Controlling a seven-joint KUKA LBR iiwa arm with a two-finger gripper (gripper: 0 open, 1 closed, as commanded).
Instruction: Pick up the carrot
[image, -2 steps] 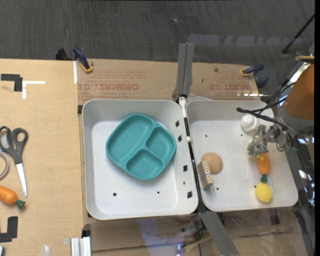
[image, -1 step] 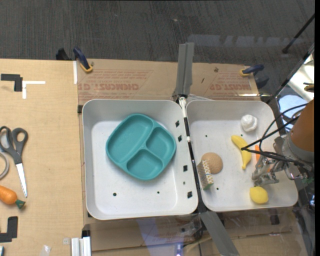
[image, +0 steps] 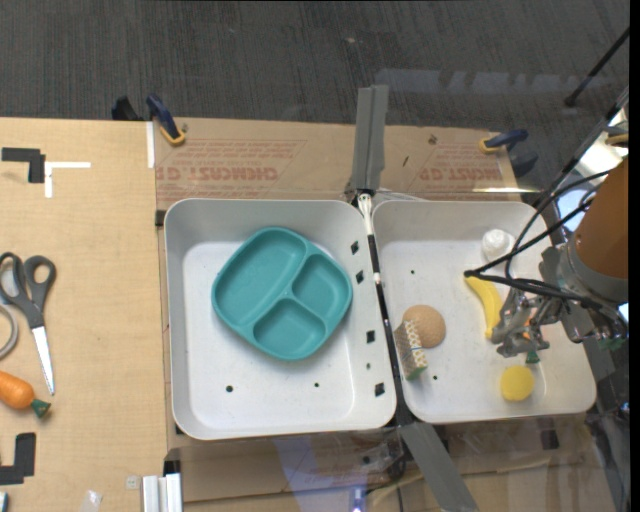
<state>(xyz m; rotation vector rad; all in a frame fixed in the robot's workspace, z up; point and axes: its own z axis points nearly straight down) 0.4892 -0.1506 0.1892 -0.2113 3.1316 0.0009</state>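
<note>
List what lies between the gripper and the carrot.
In the camera view, from gripper leftward: banana, brown ball, bin wall, teal plate, bare bench, then scissors beside the carrot.

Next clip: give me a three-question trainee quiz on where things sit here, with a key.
1. True or false: the carrot lies inside the left bin.
2. Which bin holds the teal plate: A) left, B) right?
3. Fill in: the gripper hovers in the right bin between the banana and the ____ ball.

Key: 1. False, it lies on the bench beside the scissors. 2. A. 3. yellow.
</note>
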